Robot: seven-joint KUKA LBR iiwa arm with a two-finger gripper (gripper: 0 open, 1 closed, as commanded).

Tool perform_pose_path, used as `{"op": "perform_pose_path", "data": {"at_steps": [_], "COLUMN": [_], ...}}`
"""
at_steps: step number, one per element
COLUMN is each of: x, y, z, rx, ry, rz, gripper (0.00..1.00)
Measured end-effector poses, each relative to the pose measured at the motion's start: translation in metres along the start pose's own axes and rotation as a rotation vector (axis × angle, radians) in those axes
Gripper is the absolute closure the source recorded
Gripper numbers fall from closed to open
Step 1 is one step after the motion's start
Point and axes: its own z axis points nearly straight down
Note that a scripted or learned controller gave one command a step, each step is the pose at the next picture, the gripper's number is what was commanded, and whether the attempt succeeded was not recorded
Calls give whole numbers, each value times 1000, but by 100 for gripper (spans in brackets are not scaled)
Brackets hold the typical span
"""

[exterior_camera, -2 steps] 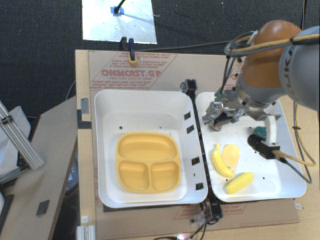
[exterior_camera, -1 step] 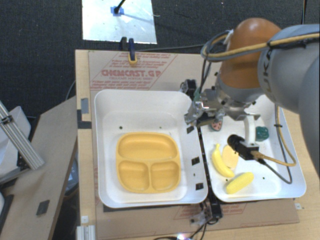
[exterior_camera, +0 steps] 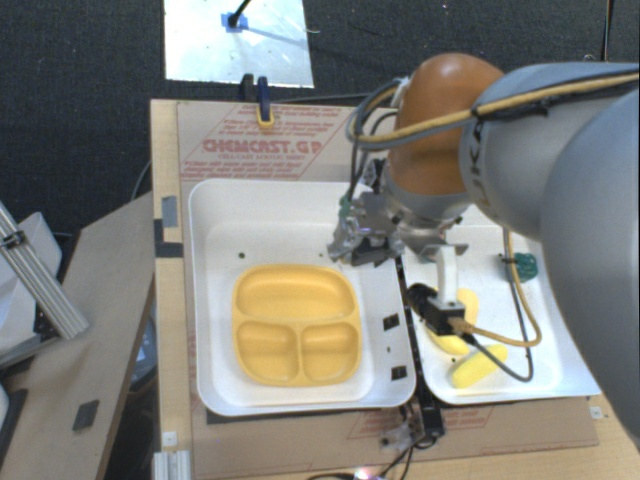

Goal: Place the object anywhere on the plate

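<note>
A yellow plate (exterior_camera: 295, 323) with three compartments lies in the left bin (exterior_camera: 215, 268), and nothing rests on it. My gripper (exterior_camera: 358, 240) hangs under the orange wrist band, over the left bin's right side, just above the plate's far right corner. Its tip is dark and cluttered, and I see no object in it. In the right bin (exterior_camera: 560, 358) lie a yellow banana-shaped object (exterior_camera: 474, 369), a second yellow piece (exterior_camera: 447, 340) partly behind a black cable fitting, and a small green object (exterior_camera: 522, 264).
The grey arm covers the upper right of the view and much of the right bin. A cable (exterior_camera: 520, 318) loops over the right bin. The rim between the bins (exterior_camera: 405, 318) runs just right of the plate. A clamp (exterior_camera: 263, 103) stands at the bench's back edge.
</note>
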Motion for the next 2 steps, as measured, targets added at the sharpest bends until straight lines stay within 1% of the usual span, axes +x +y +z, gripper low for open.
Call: {"op": "perform_pose_path", "data": {"at_steps": [1, 2], "x": [9, 18], "y": [6, 0], "z": [-1, -14], "rx": [-2, -2], "ry": [-1, 0], "rz": [3, 3], "gripper": [100, 100]}}
